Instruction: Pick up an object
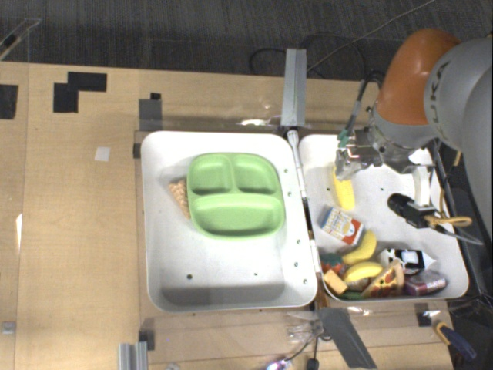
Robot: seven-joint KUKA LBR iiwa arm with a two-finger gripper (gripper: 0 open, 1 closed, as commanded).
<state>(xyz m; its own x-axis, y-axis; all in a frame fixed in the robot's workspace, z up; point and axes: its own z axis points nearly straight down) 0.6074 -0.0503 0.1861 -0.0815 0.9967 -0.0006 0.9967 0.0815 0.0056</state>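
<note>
My gripper hangs over the upper left part of the right bin. Just below it lies a yellow oblong object, close to or touching the gripper's tip; I cannot see whether it is held. A small white, blue and red carton lies below that. A banana and a second yellow fruit sit toward the bin's front. The left bin holds a green divided plate.
A tan waffle-like piece pokes out at the plate's left edge. At the right bin's front lie a pizza-like slice, a purple object, a black and white item and small red and green pieces.
</note>
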